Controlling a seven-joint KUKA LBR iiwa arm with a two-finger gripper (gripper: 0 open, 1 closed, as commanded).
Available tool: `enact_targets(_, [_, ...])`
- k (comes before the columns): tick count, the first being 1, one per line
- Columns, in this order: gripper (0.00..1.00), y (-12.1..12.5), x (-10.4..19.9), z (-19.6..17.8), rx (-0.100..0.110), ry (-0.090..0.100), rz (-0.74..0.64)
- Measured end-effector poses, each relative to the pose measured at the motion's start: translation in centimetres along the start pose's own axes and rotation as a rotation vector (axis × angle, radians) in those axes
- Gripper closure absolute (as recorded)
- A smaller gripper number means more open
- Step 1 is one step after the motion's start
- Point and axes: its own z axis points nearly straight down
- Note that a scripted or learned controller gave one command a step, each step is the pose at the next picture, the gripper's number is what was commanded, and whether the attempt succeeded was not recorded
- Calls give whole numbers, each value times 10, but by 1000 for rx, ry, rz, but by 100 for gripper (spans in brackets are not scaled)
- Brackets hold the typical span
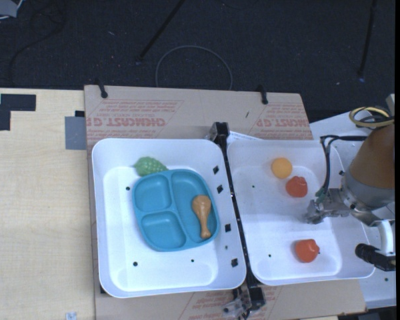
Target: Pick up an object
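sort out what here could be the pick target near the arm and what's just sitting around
Likely in play, in the right bin beside the gripper:
- yellow-orange ball
- red round object
- red object near the front

Lying about, in the left bin:
- blue divided plate
- toy drumstick on the plate
- green leafy item behind the plate

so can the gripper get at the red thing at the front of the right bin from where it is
Probably yes: the red object lies alone on the right bin floor, just in front of the gripper, with nothing between them.
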Motion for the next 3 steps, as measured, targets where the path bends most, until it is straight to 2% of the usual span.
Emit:
enact_targets(2, [100,-2,7,-87,-3,-1,-5])
enact_targets(3, [100,-1,6,-116,-2,-1,-5])
